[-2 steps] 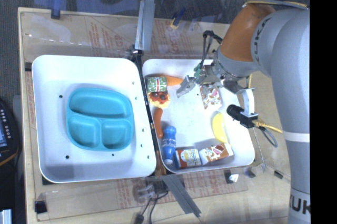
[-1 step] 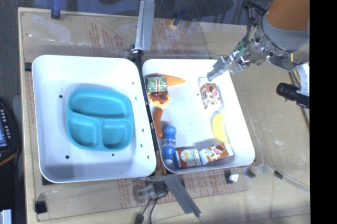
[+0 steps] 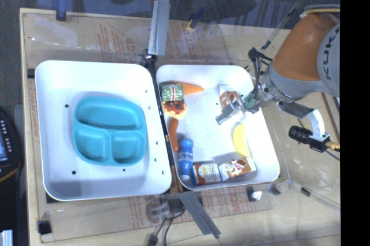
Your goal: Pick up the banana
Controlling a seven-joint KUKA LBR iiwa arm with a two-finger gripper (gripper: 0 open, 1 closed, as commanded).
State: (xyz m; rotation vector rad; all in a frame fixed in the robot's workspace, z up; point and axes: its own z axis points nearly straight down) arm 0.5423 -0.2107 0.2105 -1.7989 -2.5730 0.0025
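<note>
The banana [image 3: 241, 140] is a pale yellow piece lying near the right wall of the right bin [image 3: 211, 74]. My gripper [image 3: 228, 114] hangs low over the bin's right half, just up and left of the banana's top end and apart from it. A brown and white packet [image 3: 229, 98] lies right behind the gripper. The grey arm with its orange band [image 3: 300, 54] comes in from the right.
In the right bin are also a carrot [image 3: 193, 88], a green can [image 3: 171, 92], a red and yellow toy [image 3: 175, 108], a blue bottle [image 3: 185, 159] and two small bottles [image 3: 222, 170] by the front wall. The left bin [image 3: 52, 74] holds a blue divided tray [image 3: 110, 129].
</note>
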